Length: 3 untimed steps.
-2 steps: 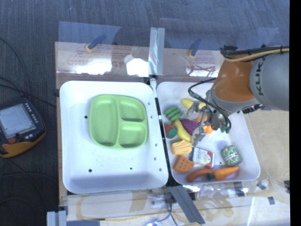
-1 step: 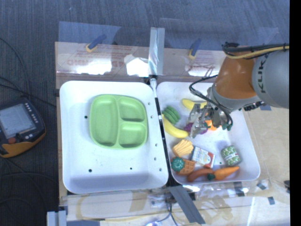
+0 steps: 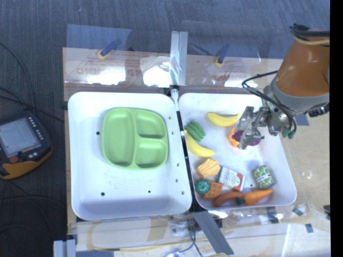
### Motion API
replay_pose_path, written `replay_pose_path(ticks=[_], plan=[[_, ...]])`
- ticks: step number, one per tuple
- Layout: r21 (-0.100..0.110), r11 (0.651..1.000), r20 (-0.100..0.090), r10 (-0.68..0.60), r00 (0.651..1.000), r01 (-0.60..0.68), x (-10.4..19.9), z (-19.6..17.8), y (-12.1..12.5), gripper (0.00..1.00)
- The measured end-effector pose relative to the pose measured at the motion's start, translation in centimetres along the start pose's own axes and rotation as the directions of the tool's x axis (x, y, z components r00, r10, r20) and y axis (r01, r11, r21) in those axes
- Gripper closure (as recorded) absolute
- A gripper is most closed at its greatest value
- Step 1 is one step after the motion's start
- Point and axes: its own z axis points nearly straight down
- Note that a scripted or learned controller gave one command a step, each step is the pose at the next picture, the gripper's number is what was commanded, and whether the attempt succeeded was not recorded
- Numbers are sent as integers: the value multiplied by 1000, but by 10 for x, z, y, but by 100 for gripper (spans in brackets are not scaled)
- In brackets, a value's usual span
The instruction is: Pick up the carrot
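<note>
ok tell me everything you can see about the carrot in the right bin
The carrot is a small orange toy, smooth and plastic-looking, tapering to a point toward the bin's right side, with a bit of green at its blunt left end. It lies flat, roughly level across the view, along the near wall of the right bin. Its left end meets a reddish-brown sausage-shaped toy, and a green round toy sits just behind it. The gripper is farther back, apart from the carrot.

Two bins (image 3: pixel 86 159): smooth white plastic, slight sheen. Green divided tray (image 3: pixel 135 138) in the left bin: matt plastic. Carrot (image 3: pixel 257 196) and other toy food in the right bin: glossy moulded plastic. Bench top (image 3: pixel 107 71) beyond bins: pale wood w/ shiny clear film.
</note>
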Motion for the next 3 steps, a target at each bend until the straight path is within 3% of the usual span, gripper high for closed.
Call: replay_pose_path(ticks=[1,2,3], plan=[[-2,1000,-10,-1,1000,1,2,5,1,0],[-1,985,0,172,985,-172,-44,122,8,0],[1,985,4,170,985,-170,-45,111,9,100]])
